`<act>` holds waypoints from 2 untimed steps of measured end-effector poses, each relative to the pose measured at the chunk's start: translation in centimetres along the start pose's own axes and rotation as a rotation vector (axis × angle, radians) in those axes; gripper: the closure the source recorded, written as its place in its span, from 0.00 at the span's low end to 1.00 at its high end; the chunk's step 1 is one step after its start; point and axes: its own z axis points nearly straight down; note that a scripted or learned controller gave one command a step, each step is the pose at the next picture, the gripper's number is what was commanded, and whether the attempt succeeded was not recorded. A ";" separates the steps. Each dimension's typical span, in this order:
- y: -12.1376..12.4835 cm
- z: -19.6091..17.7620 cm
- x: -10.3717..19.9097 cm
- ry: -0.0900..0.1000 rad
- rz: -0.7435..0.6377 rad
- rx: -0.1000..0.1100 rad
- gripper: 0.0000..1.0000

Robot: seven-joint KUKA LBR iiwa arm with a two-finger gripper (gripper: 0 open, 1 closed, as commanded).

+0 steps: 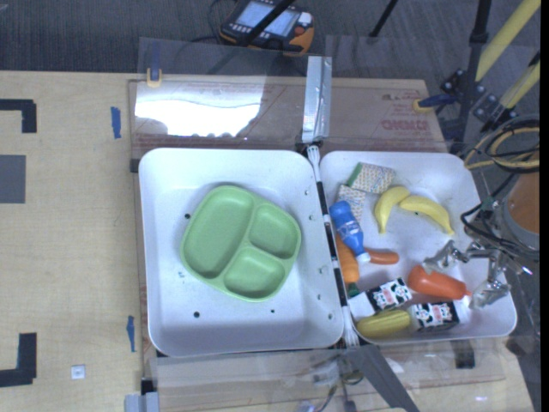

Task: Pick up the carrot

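The carrot (436, 282), orange-red and tapered, lies in the right bin (480, 178) near its front right. It rests against a black-and-white carton (403, 302). My gripper (470, 274) hangs low at the carrot's right end, open. One metal finger (446, 255) stands just behind the carrot and the other (494, 292) is off to its right. Nothing is held between them.
The right bin also holds two bananas (412, 205), a blue bottle (347, 224), a small orange stick (381, 256), an orange piece (347, 266), a yellow item (383, 323) and a speckled pad (370, 178). A green divided plate (242, 241) sits in the left bin (171, 316).
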 end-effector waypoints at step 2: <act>2.2 3.8 -1.6 0.009 0.416 -0.012 0.00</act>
